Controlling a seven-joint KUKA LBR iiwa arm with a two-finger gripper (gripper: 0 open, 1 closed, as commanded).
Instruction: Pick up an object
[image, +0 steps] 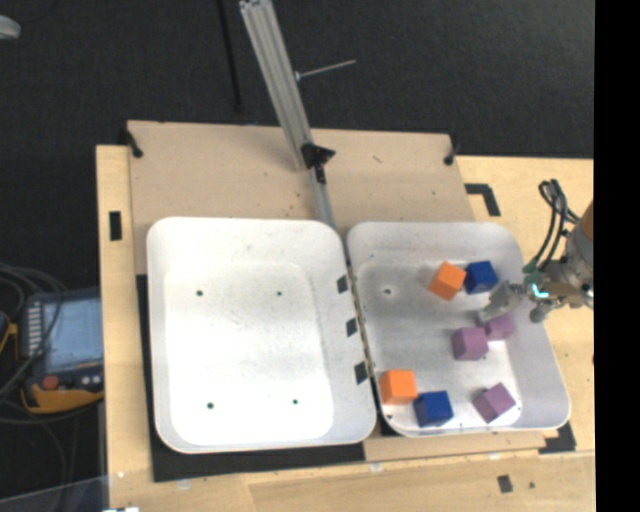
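- End effector: reaches in from the right edge, low over the right bin; whether its fingers are spread or pressed together cannot be told at this resolution.
- Small purple cube: pale violet, partly hidden, directly beneath the end effector tip; contact cannot be told.
- Second purple cube: just left of and below the end effector, matte with soft edges.
- Blue cube: just above-left of the end effector, touching an orange cube on its far side.
- Third purple cube: well below the end effector; further left of it a blue cube and an orange cube sit close together.
- Left bin: far left of the end effector, on the tabletop.
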